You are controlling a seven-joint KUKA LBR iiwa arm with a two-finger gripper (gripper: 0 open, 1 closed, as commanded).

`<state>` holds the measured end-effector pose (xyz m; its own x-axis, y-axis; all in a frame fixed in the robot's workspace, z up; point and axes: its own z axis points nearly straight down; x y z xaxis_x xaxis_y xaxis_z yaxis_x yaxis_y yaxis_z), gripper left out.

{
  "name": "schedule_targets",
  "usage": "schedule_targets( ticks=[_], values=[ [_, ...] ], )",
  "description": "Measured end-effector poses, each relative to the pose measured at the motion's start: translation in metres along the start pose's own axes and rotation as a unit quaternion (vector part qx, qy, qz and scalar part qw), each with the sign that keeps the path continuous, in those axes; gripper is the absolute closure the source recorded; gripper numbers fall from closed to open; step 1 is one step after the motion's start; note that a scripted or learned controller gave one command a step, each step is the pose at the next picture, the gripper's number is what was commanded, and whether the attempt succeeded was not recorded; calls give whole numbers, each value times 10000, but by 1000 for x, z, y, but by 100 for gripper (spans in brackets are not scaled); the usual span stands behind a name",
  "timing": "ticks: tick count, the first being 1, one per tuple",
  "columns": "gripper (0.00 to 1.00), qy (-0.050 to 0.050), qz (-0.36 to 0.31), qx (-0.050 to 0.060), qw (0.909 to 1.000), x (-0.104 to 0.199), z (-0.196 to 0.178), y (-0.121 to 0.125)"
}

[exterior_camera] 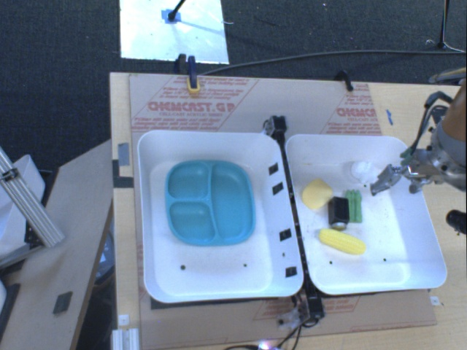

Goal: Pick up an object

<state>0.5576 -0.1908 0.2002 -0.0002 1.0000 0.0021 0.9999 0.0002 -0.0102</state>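
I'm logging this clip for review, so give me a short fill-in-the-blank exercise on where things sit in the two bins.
1. The blue divided plate lies in the ____ bin of the camera view.
2. The corn cob is coloured ____.
3. The claw reaches in from the ____ side of the view.
4. The green block sits right beside a small ____ object.

Missing words: left; yellow; right; black
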Motion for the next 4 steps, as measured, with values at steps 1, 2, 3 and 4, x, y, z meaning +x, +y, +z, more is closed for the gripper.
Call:
schedule_targets(
  ticks=[1,2,3,4],
  values=[
    [0,-14,-17,-59,10000,0,-7,3],
    [0,-10,-3,-43,10000,-7,40,-2],
    [0,-10,-5,-46,10000,-9,82,-1],
    [0,3,-6,-76,10000,-8,112,3]
  ],
)
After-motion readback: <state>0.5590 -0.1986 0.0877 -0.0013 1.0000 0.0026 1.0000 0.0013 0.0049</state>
